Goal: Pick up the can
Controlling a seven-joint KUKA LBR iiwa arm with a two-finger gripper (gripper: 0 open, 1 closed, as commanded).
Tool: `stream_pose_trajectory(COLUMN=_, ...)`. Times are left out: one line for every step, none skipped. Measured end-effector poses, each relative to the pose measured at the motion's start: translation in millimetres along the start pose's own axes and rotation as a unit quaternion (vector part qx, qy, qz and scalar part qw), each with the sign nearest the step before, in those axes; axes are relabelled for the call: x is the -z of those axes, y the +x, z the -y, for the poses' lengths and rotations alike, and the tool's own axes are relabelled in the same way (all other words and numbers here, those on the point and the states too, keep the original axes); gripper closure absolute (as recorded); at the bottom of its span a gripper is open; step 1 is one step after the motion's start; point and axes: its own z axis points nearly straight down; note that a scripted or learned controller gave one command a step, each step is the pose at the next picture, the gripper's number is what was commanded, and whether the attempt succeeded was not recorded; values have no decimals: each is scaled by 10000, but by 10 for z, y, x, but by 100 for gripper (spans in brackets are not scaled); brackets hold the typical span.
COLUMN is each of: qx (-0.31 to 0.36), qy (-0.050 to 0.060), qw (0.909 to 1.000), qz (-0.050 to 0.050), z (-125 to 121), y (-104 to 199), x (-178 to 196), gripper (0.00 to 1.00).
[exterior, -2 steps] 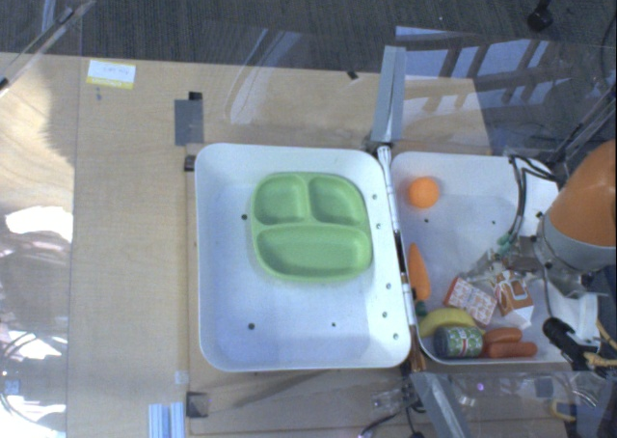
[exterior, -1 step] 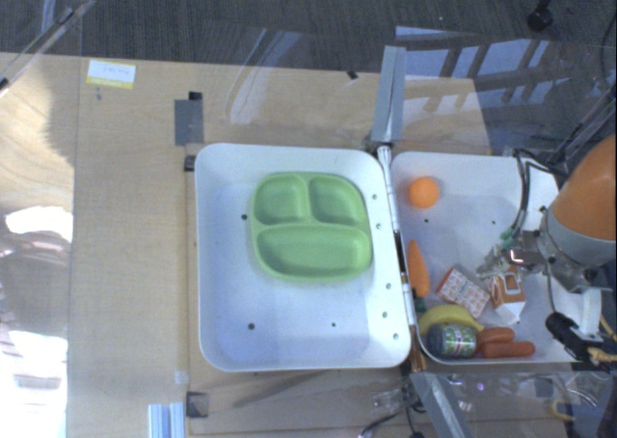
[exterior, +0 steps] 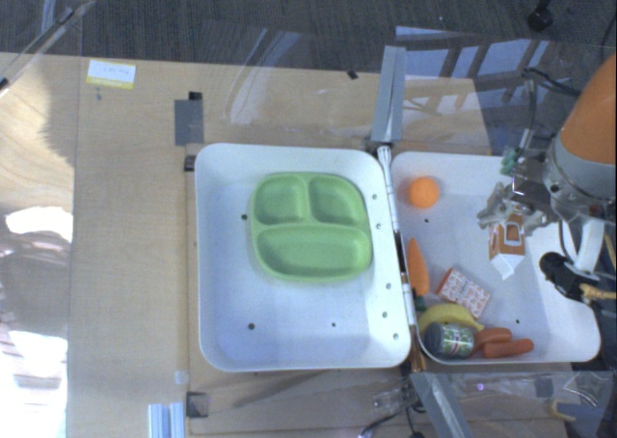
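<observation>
Camera view: can [exterior: 450, 340] on side, front of rt bin [exterior: 569, 354], label unreadable; pincer [exterior: 511, 203] state can't tell.

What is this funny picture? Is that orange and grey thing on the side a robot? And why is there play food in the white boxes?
Yes, it is a robot arm, grey with an orange band. One camera above the bench looks down at a slant, and the arm reaches in from the picture's right. At its end is a gripper, a two-fingered hand, hanging over the right bin by a small white carton.

The left bin holds a green divided plate. The right bin has an orange ball, a carrot, a small red patterned box, a banana, two more carrots and a dark can lying on its side. The robot should pick up that can, which is at the bin's near edge.
</observation>
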Motion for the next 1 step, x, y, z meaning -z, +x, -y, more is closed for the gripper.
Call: stream_pose_trajectory(qx=1641, qy=-19, qw=9864, qz=-9, z=728, y=1102, x=791, gripper=100)
